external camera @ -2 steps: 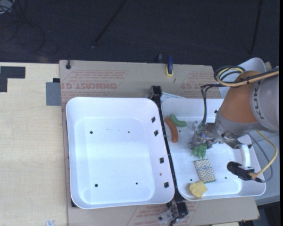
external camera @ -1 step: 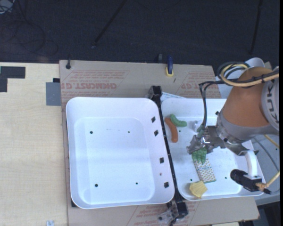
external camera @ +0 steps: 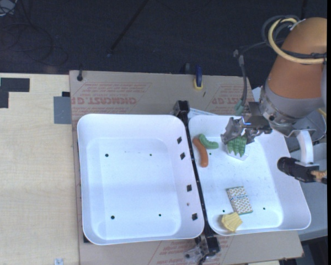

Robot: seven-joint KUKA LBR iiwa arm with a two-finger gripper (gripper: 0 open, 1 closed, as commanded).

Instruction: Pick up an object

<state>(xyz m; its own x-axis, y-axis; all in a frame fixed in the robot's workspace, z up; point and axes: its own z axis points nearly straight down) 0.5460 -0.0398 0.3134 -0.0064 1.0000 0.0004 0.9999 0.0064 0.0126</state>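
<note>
Jaws look closed on a green leafy toy (external camera: 237,146) under the gripper (external camera: 235,138) in the right bin (external camera: 289,203), so grasp step's prob. in hand w/ lift next, while near-edge yellow piece (external camera: 231,222), checkered pad (external camera: 239,199), then orange sausage (external camera: 201,152) and green pepper (external camera: 208,143) lie apart.

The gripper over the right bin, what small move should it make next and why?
Probably a short straight lift. The gripper sits low in the right bin, right at a green object that appears to lie between its fingers. Raising it a little would show whether the grasp holds, and would clear the orange piece and small green piece lying close beside it.
</note>
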